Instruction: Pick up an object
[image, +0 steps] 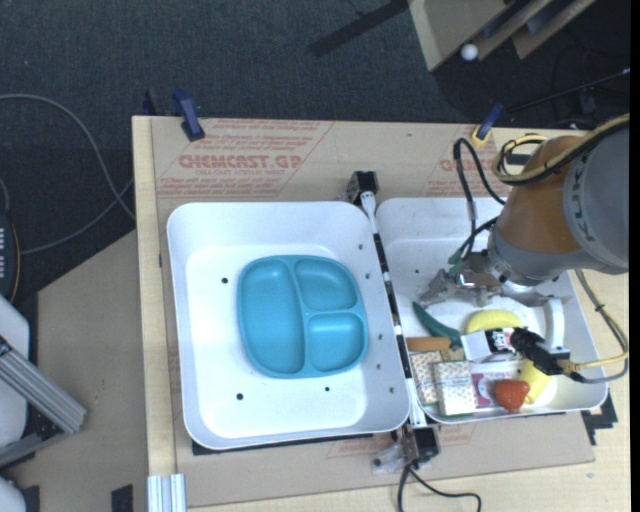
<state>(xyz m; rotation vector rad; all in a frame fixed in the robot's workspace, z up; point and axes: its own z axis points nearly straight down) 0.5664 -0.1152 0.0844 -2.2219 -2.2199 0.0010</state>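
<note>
My gripper (442, 291) hangs low over the right bin (420, 225), near its left-middle part. Just below it lies a curved green object (434, 322), and a yellow banana (494, 320) lies to the gripper's lower right. Nothing shows as held in the gripper. Along the bin's front lie a brown card (428, 346), patterned packets (452, 386), a red fruit (512, 394) and a small yellow piece (541, 385). The grey arm with its orange band (540, 205) covers the bin's back right.
The left bin (200, 300) holds a blue divided plate (300, 315) in its middle. A ridge with a black clamp (362, 185) separates the two bins. A white strip (556, 325) lies by the right bin's right wall.
</note>
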